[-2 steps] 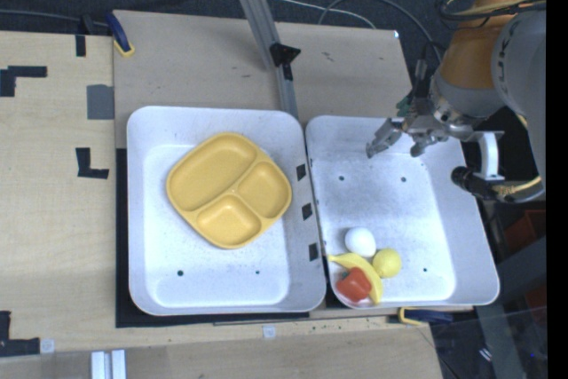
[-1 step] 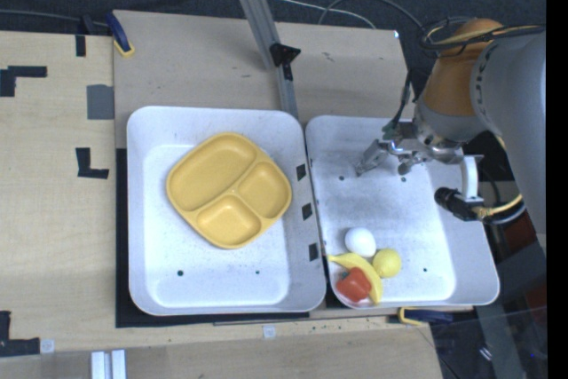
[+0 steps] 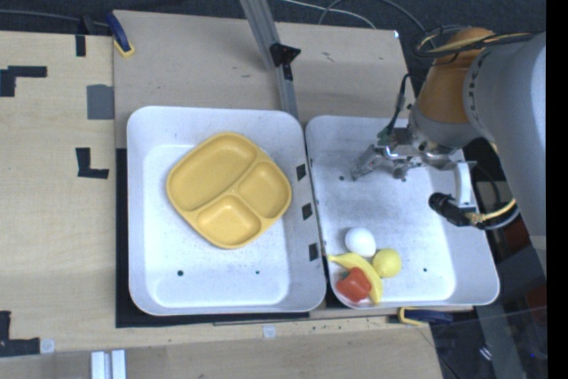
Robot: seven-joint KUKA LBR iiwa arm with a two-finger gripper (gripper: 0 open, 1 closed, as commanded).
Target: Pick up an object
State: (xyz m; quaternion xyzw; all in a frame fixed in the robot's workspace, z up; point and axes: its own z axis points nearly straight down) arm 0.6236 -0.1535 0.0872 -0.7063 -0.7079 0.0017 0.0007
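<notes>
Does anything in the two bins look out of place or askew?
Only small things stand out. The yellow divided plate lies turned at an angle to the walls of the left bin. In the right bin, the white ball, yellow toy and red piece crowd its near-left corner.

1. You see two white bins: the left bin (image 3: 146,217) and the right bin (image 3: 417,217), both faintly speckled with dark flecks.
2. In the left one lies a plain yellow divided plate (image 3: 229,189).
3. In the right one's near corner you have a white ball (image 3: 359,240), a yellow ball (image 3: 387,262), a yellow banana (image 3: 359,264) and a red-orange piece (image 3: 354,284).
4. Your arm (image 3: 497,102) is grey with an orange band (image 3: 444,89); the gripper (image 3: 383,161) is silvery metal.
5. The bench (image 3: 53,217) is pale wood with black tape marks.
</notes>
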